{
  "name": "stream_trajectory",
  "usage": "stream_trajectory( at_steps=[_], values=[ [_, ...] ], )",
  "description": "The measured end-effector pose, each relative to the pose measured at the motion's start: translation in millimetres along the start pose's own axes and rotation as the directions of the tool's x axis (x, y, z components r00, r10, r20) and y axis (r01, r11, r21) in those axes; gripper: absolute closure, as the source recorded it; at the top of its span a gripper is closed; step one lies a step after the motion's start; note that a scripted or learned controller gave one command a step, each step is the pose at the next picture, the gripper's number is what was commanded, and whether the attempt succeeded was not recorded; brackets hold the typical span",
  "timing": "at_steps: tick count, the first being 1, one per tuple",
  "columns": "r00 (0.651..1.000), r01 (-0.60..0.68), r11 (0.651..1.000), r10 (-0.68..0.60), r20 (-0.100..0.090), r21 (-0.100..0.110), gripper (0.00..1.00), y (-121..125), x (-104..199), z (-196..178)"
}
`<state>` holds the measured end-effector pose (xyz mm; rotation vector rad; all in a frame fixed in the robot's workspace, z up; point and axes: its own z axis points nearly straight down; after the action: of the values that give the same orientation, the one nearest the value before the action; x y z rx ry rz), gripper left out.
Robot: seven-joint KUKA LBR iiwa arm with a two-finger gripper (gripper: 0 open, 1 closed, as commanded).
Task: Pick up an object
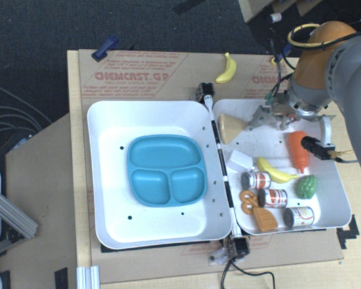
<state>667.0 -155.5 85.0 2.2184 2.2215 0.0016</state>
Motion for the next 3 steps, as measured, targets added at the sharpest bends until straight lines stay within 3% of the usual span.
stream_trajectory(
  at_steps=[3],
  values=[
    [1.0, -0.001, 1.0, 0.001, 0.001, 0.0, 0.0, -0.2, -13.7, 0.0]
  ],
)
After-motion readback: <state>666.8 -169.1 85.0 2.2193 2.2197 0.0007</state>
